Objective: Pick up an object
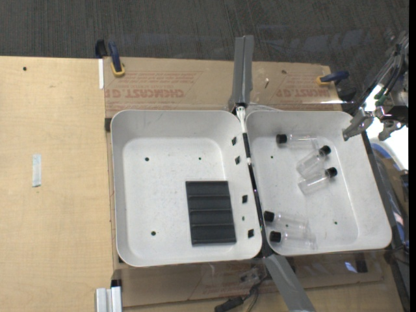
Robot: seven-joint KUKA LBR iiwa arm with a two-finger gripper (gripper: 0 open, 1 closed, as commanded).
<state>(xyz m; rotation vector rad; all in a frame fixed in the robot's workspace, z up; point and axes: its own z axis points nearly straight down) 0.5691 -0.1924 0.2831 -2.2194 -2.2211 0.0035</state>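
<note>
Broadly, the desk (52, 122) carried two shallow white bins side by side on a sheet of cardboard (169, 86) held by clamps. Within the left bin (130, 135) lay a single black ribbed block (210, 212), flat and toward the bin's near right corner. Across the divider, the right bin (364, 220) held several small clear vials with black caps: one vial (291, 138) near the far wall, two vials (314, 171) lying close together in the middle, and two more vials (289, 229) close together by the near left corner.

At the far right edge, above the right bin's rim, part of the arm's gripper (374, 112) was visible against bright glare — whether it was wide or narrow could not be told, and nothing was seen between its fingers.

Judging from this, the pick had not yet begun. The block seemed the easier target: large, dark and alone, though the reach across was longer. The vials looked slippery and prone to roll — a good attempt would likely centre over one lying apart from its neighbours, align across its narrow body, and descend straight before closing.
</note>
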